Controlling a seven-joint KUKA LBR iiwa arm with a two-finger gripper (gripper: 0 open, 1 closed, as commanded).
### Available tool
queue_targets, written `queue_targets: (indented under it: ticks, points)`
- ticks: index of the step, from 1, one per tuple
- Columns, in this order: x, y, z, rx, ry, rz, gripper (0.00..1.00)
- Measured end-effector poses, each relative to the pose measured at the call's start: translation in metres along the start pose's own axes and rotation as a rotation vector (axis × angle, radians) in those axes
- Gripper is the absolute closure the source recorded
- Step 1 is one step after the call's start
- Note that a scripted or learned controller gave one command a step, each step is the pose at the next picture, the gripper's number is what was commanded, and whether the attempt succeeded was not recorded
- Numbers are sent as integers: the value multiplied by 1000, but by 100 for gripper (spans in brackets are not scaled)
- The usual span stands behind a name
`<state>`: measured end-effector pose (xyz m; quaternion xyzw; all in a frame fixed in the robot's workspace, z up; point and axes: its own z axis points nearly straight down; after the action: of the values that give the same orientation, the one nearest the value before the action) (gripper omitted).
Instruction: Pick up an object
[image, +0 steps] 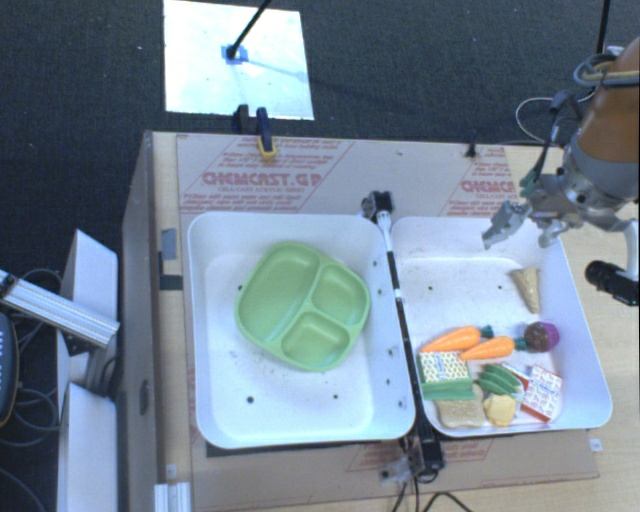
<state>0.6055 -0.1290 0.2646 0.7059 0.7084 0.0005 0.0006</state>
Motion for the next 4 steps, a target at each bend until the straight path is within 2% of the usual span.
queue_targets:
  ticks: [1,2,3,4]
  points:
    - [-48,37,180,-2,0,-1,0]
    - [-76,64,179,-1,3,0,0]
    - [-76,65,167,-7,-1,-4,100]
    - [-76,65,167,-6,-1,-4,0]
